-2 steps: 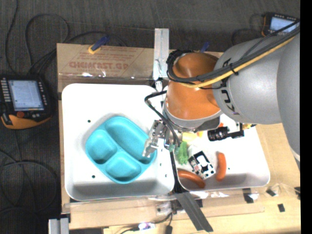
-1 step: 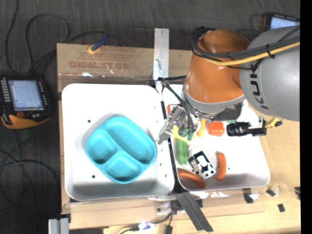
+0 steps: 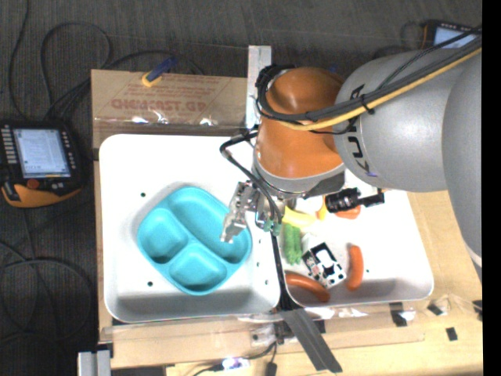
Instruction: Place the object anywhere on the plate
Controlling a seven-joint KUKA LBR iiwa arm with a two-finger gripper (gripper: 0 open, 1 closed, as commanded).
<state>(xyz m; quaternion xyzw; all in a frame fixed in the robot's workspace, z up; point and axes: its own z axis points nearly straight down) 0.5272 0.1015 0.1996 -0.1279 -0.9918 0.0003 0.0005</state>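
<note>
A turquoise plate (image 3: 188, 240) with three compartments lies in the left bin (image 3: 125, 288). My gripper (image 3: 239, 219) hangs over the plate's right rim, close to the wall between the two bins, below the arm's orange band (image 3: 297, 124). Just right of the gripper, across that wall, lie a yellow piece (image 3: 300, 215) and a green cucumber-like piece (image 3: 292, 244). I see nothing clearly held in the gripper. The arm hides the back of the right bin.
The right bin (image 3: 407, 280) holds a red-brown sausage (image 3: 307, 285), an orange carrot-like piece (image 3: 355, 266), a black-and-white block (image 3: 325, 263) and a small red-orange item (image 3: 349, 208). A cardboard sheet (image 3: 168, 96) lies behind the left bin. A handheld controller (image 3: 37, 159) sits far left.
</note>
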